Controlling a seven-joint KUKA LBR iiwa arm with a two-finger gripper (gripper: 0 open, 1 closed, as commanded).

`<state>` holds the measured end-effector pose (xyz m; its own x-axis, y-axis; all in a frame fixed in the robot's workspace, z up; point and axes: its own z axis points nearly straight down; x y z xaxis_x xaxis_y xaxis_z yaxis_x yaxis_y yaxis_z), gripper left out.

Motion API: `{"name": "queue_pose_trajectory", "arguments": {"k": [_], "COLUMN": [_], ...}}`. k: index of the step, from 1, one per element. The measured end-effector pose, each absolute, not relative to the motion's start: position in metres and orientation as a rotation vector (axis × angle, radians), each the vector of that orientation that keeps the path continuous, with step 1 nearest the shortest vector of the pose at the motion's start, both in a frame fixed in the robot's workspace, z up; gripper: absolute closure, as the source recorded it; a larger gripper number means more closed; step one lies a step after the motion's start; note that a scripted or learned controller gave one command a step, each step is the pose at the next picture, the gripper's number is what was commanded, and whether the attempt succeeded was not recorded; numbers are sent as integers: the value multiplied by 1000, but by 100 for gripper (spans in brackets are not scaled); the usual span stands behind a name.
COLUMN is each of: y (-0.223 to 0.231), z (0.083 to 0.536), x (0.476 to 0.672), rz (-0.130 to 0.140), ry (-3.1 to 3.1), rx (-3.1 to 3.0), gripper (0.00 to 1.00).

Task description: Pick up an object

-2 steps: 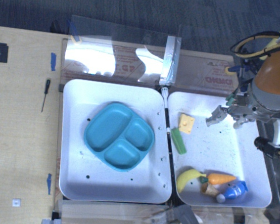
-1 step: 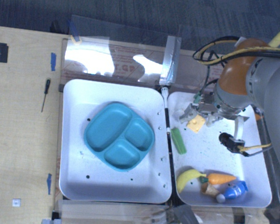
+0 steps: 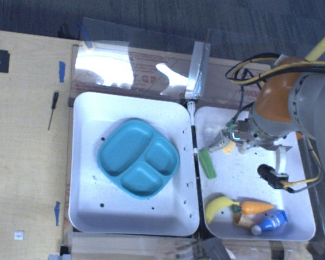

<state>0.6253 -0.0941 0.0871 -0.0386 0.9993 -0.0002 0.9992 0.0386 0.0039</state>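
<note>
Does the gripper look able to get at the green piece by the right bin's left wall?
Probably yes. The gripper hovers just up-right of the green piece, nothing lies between, though the bin wall crowds its left side.

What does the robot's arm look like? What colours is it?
The arm is big, round and grey, with a shiny orange band above the wrist. Black and yellow cables loop around it, and another runs to a small black part. Its pincer is a small metal piece.
</note>
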Motion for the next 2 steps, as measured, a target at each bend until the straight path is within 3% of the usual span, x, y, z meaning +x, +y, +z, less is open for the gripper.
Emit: {"name": "queue_pose_trajectory", "arguments": {"k": [1,2], "y": [-111,-110], "z": [86,100], "x": [667,670], "rz": [2,8], "ry": [2225,2224], "rx": [2215,2206], "gripper": [0,100]}}
